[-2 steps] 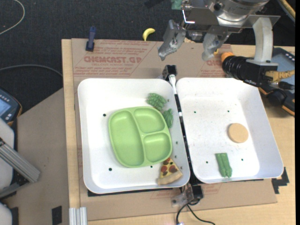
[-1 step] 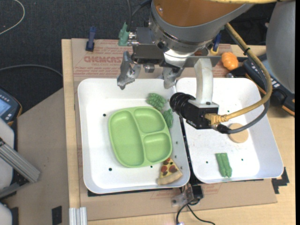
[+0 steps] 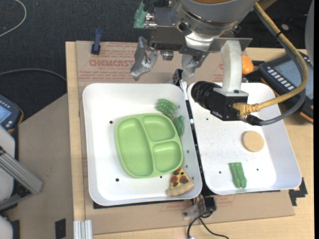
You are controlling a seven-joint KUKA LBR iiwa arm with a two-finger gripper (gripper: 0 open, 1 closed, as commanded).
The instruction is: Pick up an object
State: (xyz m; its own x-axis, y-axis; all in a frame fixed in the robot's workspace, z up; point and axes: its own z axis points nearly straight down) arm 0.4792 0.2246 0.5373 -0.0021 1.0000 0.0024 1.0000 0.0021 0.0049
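Note:
My gripper [image 3: 164, 63] hangs above the back edge of the left bin [image 3: 94, 133], its two fingers [image 3: 141, 61] spread wide apart with nothing between them. In that bin lie a green divided plate [image 3: 148, 146], a pizza slice [image 3: 179, 181] at the front, and two leafy green pieces [image 3: 167, 106] by the right wall. A tan round cookie [image 3: 253, 141] and a green pod [image 3: 238, 175] rest in the right bin [image 3: 279, 173].
A black cylinder [image 3: 214, 101] fixed to the arm, with a yellow cable, overhangs the right bin's back left. An orange object [image 3: 247, 65] peeks out behind the white bracket. A blue clip [image 3: 96, 41] lies on the cardboard at back left.

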